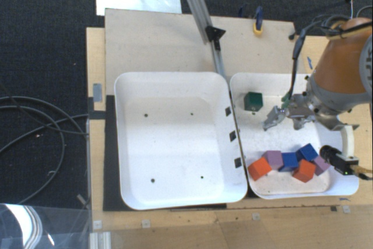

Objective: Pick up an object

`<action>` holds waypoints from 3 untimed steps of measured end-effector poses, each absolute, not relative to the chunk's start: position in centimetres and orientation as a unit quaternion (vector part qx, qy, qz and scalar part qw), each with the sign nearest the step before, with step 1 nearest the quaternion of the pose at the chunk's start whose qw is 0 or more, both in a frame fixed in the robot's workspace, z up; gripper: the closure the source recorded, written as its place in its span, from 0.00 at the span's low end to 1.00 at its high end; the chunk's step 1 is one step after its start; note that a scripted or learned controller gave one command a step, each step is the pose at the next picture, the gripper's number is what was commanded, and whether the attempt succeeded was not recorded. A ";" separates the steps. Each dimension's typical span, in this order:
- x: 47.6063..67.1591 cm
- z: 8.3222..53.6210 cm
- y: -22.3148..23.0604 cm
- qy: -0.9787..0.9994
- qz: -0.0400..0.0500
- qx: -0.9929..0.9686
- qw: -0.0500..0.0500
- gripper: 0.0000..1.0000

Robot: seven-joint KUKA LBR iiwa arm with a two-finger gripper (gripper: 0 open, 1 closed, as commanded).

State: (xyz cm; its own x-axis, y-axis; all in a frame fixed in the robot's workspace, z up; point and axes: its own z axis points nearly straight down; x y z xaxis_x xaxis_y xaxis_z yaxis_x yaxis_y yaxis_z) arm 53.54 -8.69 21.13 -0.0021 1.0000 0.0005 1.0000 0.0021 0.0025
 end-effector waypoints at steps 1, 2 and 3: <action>64.6 18.9 -12.3 0.709 0.001 0.705 0.003 0.00; 69.0 9.0 -9.0 0.710 -0.006 0.704 -0.001 0.00; 64.8 9.0 -8.7 0.707 -0.001 0.707 -0.001 0.00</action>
